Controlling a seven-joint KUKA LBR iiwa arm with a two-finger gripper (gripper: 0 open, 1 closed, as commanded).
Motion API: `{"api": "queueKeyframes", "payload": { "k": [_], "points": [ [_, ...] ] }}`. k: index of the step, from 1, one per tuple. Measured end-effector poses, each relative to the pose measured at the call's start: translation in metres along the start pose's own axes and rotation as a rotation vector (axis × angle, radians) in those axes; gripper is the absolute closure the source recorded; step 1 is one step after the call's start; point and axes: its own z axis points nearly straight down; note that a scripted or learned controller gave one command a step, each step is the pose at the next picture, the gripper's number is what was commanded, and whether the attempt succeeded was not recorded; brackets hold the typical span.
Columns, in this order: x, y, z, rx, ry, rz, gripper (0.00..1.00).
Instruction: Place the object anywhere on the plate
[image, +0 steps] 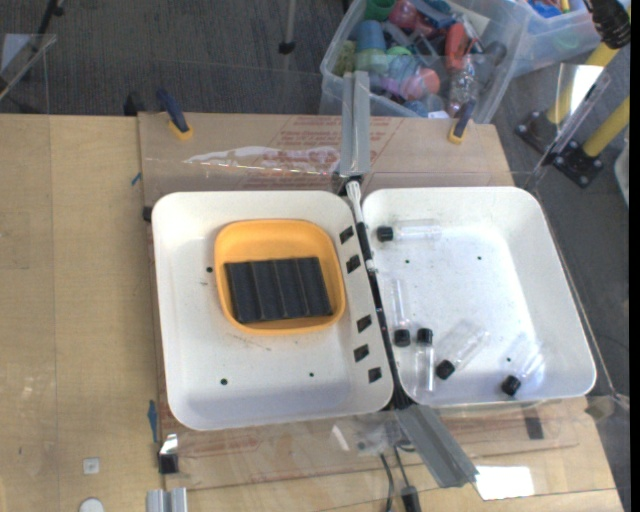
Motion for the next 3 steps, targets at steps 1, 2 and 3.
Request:
{"api": "queueKeyframes", "payload": {
  "k": [1, 2, 3],
  "points": [
    [0.0007, 0.0023, 0.0002, 0.000, -0.001, -0.158, 1.00],
    [0.0007, 0.0018, 0.0004, 0.000, -0.001, -0.159, 1.00],
    [0.0007, 0.0018, 0.0005, 0.000, -0.001, -0.159, 1.00]
  ]
}}
